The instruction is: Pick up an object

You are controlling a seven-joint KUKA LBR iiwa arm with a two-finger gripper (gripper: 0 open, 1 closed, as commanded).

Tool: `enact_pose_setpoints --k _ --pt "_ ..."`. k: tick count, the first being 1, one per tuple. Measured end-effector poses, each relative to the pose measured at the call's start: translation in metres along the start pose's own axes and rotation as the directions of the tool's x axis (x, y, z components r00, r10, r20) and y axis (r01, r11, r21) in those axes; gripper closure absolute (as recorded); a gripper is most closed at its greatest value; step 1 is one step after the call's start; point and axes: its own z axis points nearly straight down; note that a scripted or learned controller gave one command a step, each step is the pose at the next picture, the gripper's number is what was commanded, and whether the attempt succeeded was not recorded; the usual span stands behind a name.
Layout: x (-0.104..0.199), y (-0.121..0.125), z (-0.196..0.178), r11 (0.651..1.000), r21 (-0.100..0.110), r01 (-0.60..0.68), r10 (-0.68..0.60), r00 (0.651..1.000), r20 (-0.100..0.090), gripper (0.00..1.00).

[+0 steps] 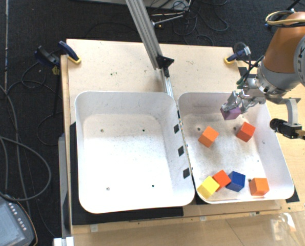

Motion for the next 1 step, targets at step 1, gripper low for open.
enact_pose_setpoints --k 1 --pt "-0.0004 0.0047 -0.0432 1.000 0.002 0.000 0.000 1.000 0.000 1.00"
